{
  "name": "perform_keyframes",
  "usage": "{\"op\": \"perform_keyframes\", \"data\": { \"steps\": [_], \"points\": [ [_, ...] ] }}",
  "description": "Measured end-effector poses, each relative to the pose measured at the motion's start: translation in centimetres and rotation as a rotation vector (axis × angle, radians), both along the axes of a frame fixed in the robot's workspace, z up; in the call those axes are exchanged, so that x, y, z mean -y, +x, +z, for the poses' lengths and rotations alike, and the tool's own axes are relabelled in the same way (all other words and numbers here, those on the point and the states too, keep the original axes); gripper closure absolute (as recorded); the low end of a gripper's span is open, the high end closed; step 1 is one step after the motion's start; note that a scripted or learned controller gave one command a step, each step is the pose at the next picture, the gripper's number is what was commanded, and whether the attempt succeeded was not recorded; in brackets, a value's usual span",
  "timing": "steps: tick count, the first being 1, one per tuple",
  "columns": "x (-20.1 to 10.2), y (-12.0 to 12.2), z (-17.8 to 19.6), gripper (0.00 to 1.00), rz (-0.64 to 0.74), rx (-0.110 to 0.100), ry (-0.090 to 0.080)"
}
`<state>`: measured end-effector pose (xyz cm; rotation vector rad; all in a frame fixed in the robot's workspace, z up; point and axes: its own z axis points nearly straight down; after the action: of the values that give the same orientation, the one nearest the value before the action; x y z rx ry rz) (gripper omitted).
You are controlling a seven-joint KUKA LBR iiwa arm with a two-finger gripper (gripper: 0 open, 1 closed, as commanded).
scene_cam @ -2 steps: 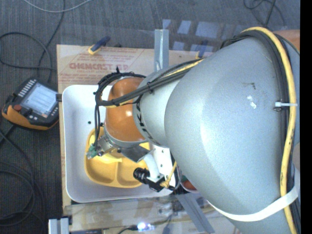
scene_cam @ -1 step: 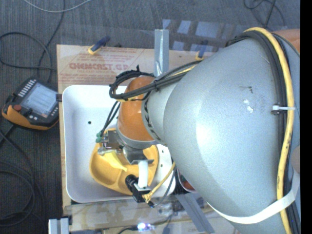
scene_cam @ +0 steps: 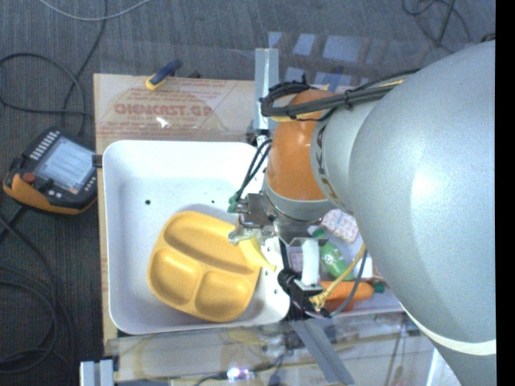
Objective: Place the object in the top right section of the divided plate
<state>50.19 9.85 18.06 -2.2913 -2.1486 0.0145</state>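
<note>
Seen from above: yellow divided plate (scene_cam: 203, 265) with three rounded sections, lying tilted in the left white bin (scene_cam: 137, 183), toward its near right corner. Just right of the plate's right edge, a pale yellow object (scene_cam: 251, 252) under the gripper (scene_cam: 259, 236), too covered to make out its shape or tell whether anything is grasped. Right bin largely hidden behind the grey arm (scene_cam: 418, 215); small colourful items (scene_cam: 342, 256) glimpsed there.
</note>
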Motion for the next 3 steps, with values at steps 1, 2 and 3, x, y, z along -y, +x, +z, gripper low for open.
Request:
{"op": "perform_keyframes", "data": {
  "steps": [1, 2, 3],
  "points": [
    [0.0, 0.0, 0.0, 0.00, 0.000, 0.000, 0.000],
    [-2.6, -1.0, 13.4, 0.00, -0.599, 0.005, -0.005],
    [-2.6, -1.0, 14.0, 1.00, -0.596, -0.001, -0.015]
  ]
}}
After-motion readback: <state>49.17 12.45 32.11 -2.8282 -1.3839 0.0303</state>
